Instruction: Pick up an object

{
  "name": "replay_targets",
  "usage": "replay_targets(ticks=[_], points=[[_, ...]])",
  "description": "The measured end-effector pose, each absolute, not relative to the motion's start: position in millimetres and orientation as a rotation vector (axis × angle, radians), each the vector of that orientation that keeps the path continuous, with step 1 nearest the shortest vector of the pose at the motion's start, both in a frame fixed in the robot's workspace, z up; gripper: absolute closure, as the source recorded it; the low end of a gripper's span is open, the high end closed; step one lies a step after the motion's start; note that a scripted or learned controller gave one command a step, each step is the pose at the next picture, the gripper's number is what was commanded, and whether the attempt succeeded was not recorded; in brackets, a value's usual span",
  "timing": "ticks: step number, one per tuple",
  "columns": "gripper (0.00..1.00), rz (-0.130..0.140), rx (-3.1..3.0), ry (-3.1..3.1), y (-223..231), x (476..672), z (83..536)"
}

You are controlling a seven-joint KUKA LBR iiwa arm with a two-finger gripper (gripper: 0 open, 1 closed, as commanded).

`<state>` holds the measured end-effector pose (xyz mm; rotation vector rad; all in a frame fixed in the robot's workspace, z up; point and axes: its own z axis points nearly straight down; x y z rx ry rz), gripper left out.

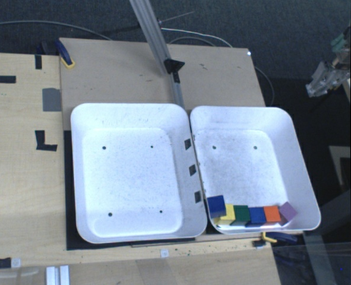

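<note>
Left bin (130, 233): shallow white tray with a speckled floor; nothing loose is seen on it.
Divider: the two bins touch along their inner rims, with small dark tabs down the seam.
Right bin (246, 120): same kind of tray; all blocks lie against its near wall.
Blocks: a tight row, left to right: blue block (216, 205) sitting on a yellow block (226, 217), green block (241, 213), second blue block (257, 215), orange block (271, 214), purple block (287, 211).
Handling (judgement): small, rigid, probably light blocks with flat faces; not fragile, unlikely to slip.
Grip point (judgement): the raised blue block offers the freest sides; the others touch neighbours and the wall.
Gripper (325, 83): at the far right edge, well apart from the bins; finger opening cannot be told, nothing visibly held.
</note>
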<state>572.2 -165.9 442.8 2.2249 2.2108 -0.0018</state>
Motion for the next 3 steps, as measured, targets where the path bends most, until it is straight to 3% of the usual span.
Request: replay_targets(ticks=[1,2,3], points=[[1.0,-0.009,2.23,2.225,-157,500.8,366],[1.0,-0.008,2.227,2.226,-170,514.2,225],[1.0,0.005,2.215,2.22,-157,488.2,310]])
